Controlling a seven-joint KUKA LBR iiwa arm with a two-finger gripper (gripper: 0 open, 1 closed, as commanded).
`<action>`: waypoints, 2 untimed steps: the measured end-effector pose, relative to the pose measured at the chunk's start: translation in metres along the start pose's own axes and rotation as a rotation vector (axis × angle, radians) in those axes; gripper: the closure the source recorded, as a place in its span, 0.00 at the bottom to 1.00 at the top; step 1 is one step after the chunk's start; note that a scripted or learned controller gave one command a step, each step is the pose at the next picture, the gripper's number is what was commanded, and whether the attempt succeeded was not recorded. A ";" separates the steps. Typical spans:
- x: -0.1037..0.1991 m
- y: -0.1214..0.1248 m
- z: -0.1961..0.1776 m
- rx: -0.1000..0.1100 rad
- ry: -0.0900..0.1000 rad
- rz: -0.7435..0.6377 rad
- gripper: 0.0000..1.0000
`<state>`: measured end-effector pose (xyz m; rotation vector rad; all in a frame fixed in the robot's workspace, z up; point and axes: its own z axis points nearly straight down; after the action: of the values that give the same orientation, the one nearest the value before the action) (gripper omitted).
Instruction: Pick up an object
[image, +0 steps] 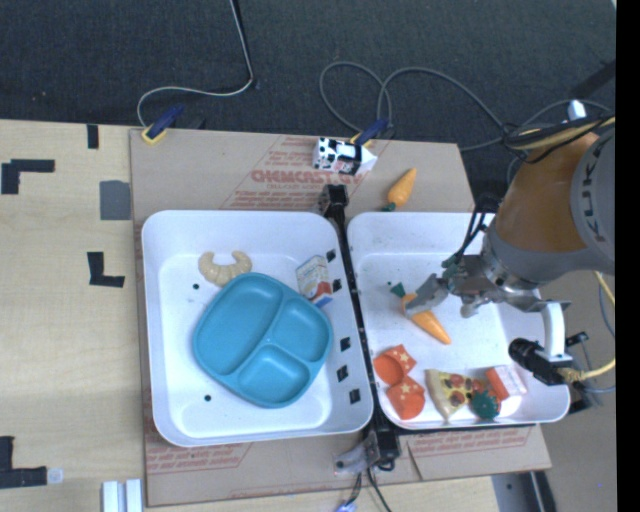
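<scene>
Bins: two, shallow and white, side by side on a cardboard-covered bench.

Left bin (160, 300), three items:
- one blue divided plate (262, 338), tilted, filling the middle;
- one tan croissant (224, 265) at the far left, just beside the plate's far edge;
- one small carton (315, 277) with red and blue print, at the far right against the divider.

Right bin (400, 235), five items:
- one orange carrot (427, 322) with a green top, in the middle;
- two red pieces, an upper one (394, 362) and a rounder tomato-like one (404, 399), touching at the near left;
- one pizza slice (452, 390) along the near wall;
- one cluster of green and red pieces (494, 393) just right of the slice, too small to name.

Outside the bins: one second carrot (401, 187) on the bench beyond the right bin; one black-and-white block (337, 155) farther left of it.

Arm: one, reaching in from the right, orange band uppermost, wrist bent down over the right bin. Gripper (432, 298) sits low directly above the carrot in the bin, at its green end. Fingers appear spread, one dark finger (428, 291) angled toward the carrot; nothing is seen pinched between them.
</scene>
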<state>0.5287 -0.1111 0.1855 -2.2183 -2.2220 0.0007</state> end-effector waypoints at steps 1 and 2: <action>-0.019 0.072 0.096 -0.003 -0.001 0.000 0.00; -0.014 0.053 0.098 -0.008 -0.004 0.001 0.00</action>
<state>0.5815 -0.1253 0.0869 -2.2260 -2.2272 -0.0038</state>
